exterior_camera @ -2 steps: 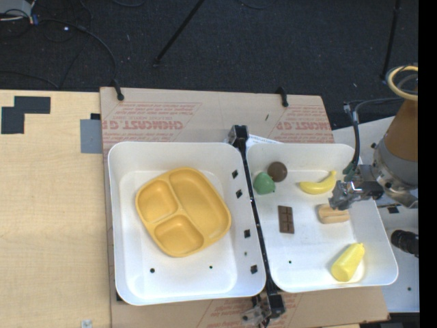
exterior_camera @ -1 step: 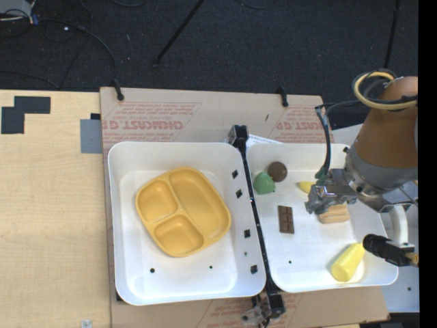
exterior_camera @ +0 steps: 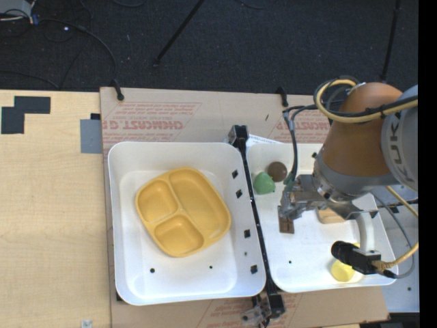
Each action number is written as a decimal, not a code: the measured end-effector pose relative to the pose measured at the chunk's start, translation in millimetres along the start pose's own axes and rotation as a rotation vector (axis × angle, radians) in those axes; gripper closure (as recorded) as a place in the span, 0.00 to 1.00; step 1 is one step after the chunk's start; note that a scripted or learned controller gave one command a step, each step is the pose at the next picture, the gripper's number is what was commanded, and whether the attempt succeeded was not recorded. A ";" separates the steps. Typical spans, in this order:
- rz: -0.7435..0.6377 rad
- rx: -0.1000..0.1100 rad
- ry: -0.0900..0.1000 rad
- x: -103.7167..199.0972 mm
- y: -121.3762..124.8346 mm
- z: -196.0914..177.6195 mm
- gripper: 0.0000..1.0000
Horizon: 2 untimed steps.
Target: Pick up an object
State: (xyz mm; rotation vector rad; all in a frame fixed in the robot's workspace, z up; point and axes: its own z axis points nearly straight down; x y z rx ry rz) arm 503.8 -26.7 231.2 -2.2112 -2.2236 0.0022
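The arm is hanging over the right bin, its gripper sitting low near the bin's left wall; whether it is released or clenched, I cannot tell. A green ball and brown ball are lying just beyond it. Centring squarely over one ball before descending is looking wisest.

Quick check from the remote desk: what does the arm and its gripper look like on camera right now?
The arm is grey with a broad orange band, with dark lettering on its grey casing. Yellow and black cables loop around it. The gripper is a dark metal, boxy assembly.
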 end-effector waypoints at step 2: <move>0.000 -0.001 -0.001 106.0 10.7 -11.9 1.00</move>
